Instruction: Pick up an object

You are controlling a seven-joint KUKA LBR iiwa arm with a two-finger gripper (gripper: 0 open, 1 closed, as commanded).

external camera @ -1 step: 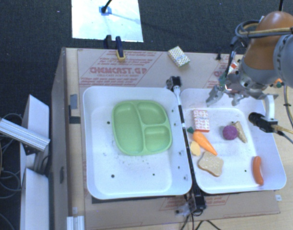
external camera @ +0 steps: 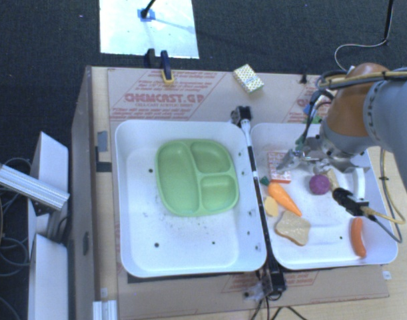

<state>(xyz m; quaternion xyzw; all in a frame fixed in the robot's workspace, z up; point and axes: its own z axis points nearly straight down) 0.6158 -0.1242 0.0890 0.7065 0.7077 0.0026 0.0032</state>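
Observation:
My gripper [external camera: 291,162] hangs low over the back left part of the right bin [external camera: 383,245], just above a small red-and-white flat piece [external camera: 279,174]. An orange carrot [external camera: 284,198] lies slantwise in front of it. To the gripper's right, close under the wrist, rests a purple ball [external camera: 320,183]. A slice of bread [external camera: 293,229] lies nearer the front, with a pale yellow piece [external camera: 272,207] beside it. Near the right front corner there is an orange sausage [external camera: 358,237]. Nothing shows as held.
The left bin [external camera: 133,179] holds a green divided plate [external camera: 196,177]. A small yellow box [external camera: 248,78] sits on the bench behind the bins. The ridge between the bins [external camera: 255,185] runs just left of the gripper.

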